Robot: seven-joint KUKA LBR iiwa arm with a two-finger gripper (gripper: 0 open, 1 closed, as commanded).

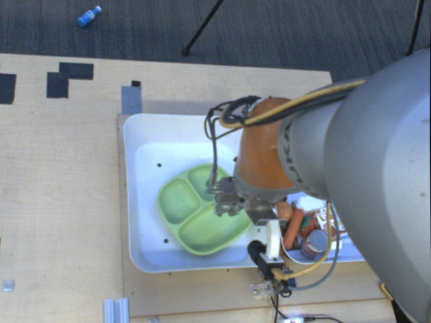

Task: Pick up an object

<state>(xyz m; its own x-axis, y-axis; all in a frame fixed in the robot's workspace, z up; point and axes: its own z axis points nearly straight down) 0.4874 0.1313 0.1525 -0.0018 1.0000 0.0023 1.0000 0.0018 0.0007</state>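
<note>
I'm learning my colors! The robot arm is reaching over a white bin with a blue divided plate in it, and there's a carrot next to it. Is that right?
Almost. The camera view shows that the divided plate is green, not blue. It does lie in the white bin under the robot arm, and a carrot sits beside it.

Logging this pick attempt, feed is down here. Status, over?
Gripper hidden under the orange wrist band, fingers unreadable. Green divided plate lies flat in the white bin, nothing seen lifted. Carrot and clutter beside the arm, right of plate.
</note>
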